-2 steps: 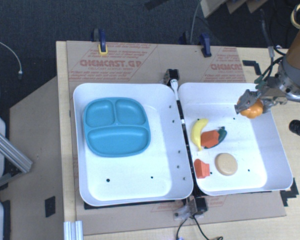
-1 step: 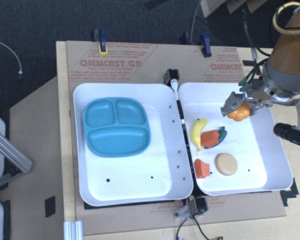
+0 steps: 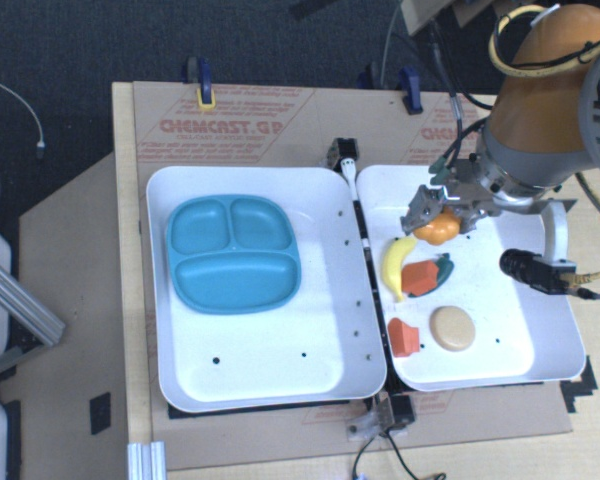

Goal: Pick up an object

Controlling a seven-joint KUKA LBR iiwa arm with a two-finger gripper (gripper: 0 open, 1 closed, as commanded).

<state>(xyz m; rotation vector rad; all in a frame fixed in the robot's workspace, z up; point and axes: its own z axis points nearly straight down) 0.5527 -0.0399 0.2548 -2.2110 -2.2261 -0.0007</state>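
Camera view, looking down at a slant on a bench [image 3: 280, 133] with two shallow white bins side by side.

In the left bin [image 3: 260, 353]: a blue divided plate [image 3: 235, 253] with three compartments, lying flat in the far part of the bin floor, apart from the walls.

In the right bin [image 3: 525, 333]: five small things, all in the half toward the left bin. Farthest back, an orange round object [image 3: 438, 232]. Just beside it, on the view's left, a yellow banana [image 3: 394, 266], curved, running along the wall next to the left bin, with its upper tip close to the orange round object. Just in front of the orange round object, a red-orange piece with a green end [image 3: 423, 276], touching the banana. Nearer the front wall, a red block [image 3: 404, 338] and, to the view's right of it, a beige round thing [image 3: 453, 328]; close together, touching or not: not clear.

Reaching in from the view's right, the arm [image 3: 545, 88], grey with an orange band. At its end, the gripper [image 3: 442, 211], low over the far part of the right bin, directly above the orange round object and overlapping its top edge. State of the gripper, whether spread, pressed together or pinching the orange round object: impossible to tell from this angle.
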